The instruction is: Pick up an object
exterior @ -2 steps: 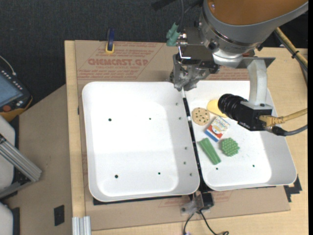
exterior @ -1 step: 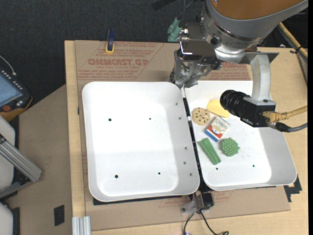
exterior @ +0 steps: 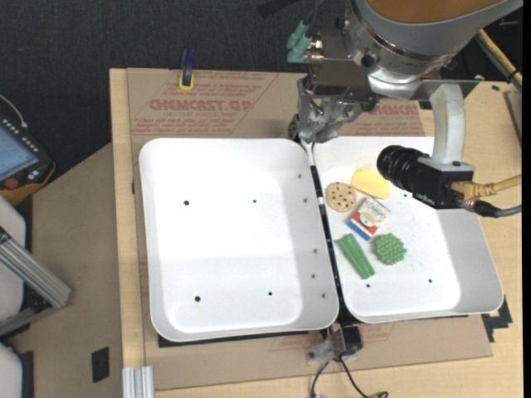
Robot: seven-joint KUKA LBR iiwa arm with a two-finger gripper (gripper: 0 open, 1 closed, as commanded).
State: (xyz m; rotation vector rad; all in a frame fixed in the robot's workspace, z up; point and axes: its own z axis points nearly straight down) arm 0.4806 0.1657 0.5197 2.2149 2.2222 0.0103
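Camera view, nearest the lens: a cable clip [exterior: 336,344] sits at the front edge between the two bins. The left bin [exterior: 166,222] shows a bare white floor with a few dark dots. In the right bin [exterior: 465,280] the pickable things lie bunched against the dividing wall. Closest is a green stick [exterior: 355,255], lying at a slant, with a green ball [exterior: 389,249] just beside it on its right. Behind these sits a small carton [exterior: 368,216], white with red and blue print, tilted. Further back a round cracker [exterior: 339,196] lies flat, touching or nearly touching a yellow wedge [exterior: 370,183].

All look like light toy food. The stick seems stiff and narrow, best pinched across its short width at mid-length. The ball looks bumpy, so it should grip well across its middle. The cracker lies flat and thin, hard to get under. The carton may dent if squeezed.

Farthest back, the gripper [exterior: 314,131] hangs over the rear edge where the bins meet, well apart from the cluster. Whether its pincer is spread or pressed together I cannot tell. Nothing shows between its tips.
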